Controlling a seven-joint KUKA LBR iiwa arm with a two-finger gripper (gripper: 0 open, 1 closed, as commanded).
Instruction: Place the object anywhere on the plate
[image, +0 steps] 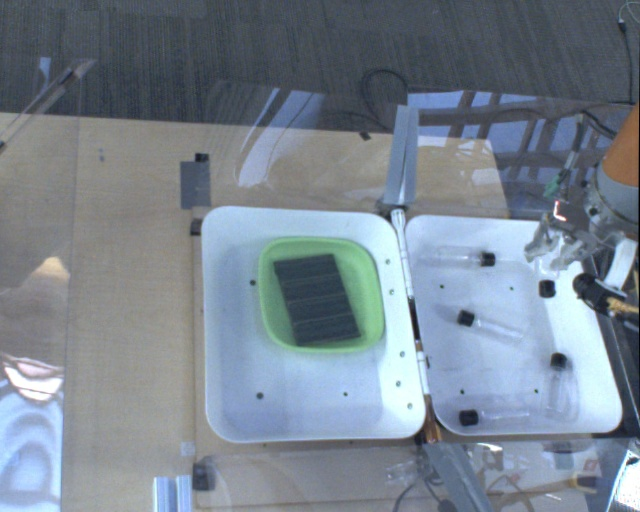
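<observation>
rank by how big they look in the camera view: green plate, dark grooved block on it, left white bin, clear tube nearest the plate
1. left white bin
2. green plate
3. dark grooved block
4. clear tube, with its black cap; clearly the smallest

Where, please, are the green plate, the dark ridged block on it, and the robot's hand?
green plate (272, 300), camera view, bare left rim.
dark ridged block (316, 298), camera view, middle of its top.
hand (556, 244), camera view, at its tip over the right bin.
</observation>
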